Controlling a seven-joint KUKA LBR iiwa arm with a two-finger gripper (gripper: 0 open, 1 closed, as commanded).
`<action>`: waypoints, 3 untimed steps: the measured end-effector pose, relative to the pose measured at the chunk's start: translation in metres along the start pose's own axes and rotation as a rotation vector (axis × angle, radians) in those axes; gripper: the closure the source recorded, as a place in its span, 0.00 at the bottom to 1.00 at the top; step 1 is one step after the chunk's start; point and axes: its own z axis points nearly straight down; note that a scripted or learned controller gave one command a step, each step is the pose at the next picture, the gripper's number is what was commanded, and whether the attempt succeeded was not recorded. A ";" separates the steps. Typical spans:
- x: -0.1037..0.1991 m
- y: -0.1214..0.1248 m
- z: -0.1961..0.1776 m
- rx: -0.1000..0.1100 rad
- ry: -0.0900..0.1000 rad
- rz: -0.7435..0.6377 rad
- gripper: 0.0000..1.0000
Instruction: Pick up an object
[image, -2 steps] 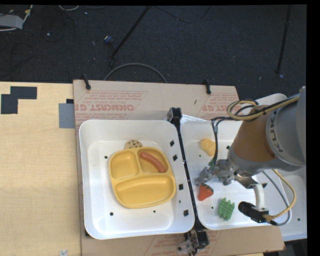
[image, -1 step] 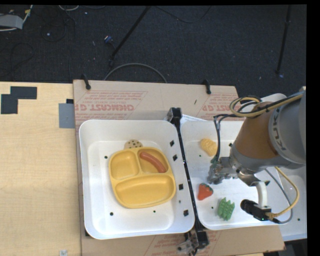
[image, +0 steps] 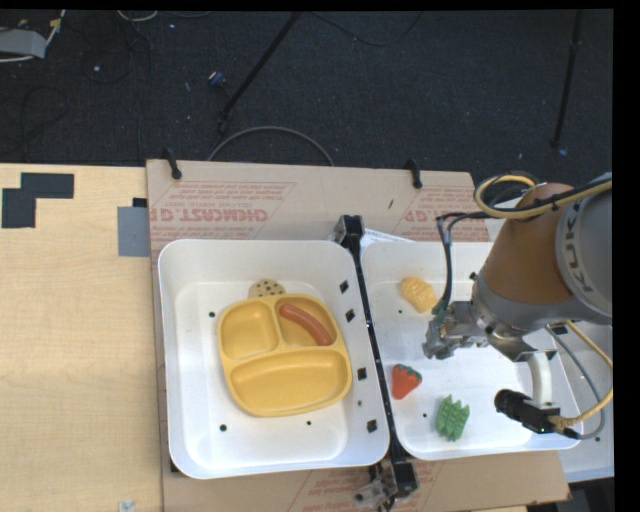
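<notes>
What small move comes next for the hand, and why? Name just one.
Probably a short drop toward the strawberry. The hand hangs in the right bin, with the strawberry just below and to its left in the picture, nearer than the green toy. The yellow piece is about as close, so this is a judgement call.

red print on cardboard sheet (image: 240, 205) behind bins, upside down, not legible; partial letters "ku" on arm (image: 585, 250).

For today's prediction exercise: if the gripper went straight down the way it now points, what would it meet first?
Probably the bare floor of the right bin: the gripper hangs between the yellow toy and the strawberry. Depth is unclear.
</notes>
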 end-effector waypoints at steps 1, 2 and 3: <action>0.008 0.003 -0.046 -0.002 0.000 0.000 1.00; 0.007 -0.001 -0.108 -0.004 -0.001 0.000 1.00; 0.063 0.002 -0.092 0.004 0.001 -0.003 1.00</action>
